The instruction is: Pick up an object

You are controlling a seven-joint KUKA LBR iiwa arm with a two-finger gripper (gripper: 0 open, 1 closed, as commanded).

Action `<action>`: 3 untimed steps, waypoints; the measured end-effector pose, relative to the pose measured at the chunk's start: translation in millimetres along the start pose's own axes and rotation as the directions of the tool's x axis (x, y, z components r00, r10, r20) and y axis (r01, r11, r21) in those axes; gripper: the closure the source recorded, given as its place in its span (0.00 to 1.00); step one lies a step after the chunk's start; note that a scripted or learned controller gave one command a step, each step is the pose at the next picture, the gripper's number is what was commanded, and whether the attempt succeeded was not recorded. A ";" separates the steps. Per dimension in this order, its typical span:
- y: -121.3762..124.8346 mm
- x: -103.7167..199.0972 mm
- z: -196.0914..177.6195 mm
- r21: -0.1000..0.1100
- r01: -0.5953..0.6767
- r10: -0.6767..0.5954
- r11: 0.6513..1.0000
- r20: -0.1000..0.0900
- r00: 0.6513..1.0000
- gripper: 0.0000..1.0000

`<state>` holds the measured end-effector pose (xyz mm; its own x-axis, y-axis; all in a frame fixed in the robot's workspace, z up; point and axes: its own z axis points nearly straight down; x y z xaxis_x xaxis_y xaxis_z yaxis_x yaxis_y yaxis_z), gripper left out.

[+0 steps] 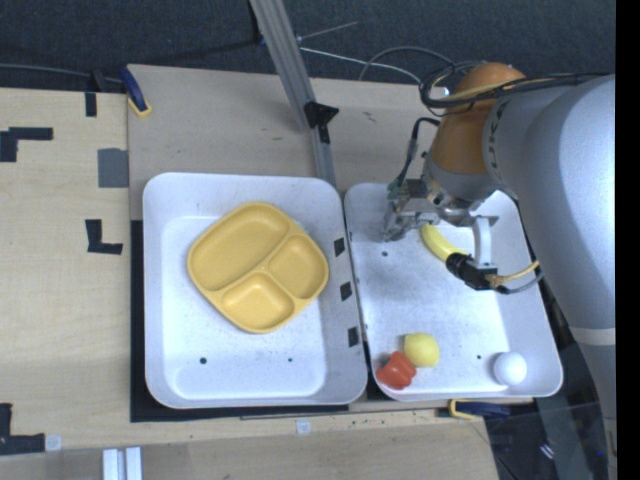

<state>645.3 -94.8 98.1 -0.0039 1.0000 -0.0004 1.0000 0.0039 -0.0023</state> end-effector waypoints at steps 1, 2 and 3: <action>-1.2 4.3 -62.8 -0.007 -0.002 0.002 1.000 0.000 1.000 1.00; 1.9 1.4 -125.8 -0.007 -0.003 0.003 1.000 0.000 1.000 1.00; 2.6 1.8 -155.7 -0.005 -0.002 0.002 1.000 -0.001 1.000 1.00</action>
<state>648.2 -92.9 253.8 -0.0018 1.0000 0.0001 1.0000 0.0018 0.0027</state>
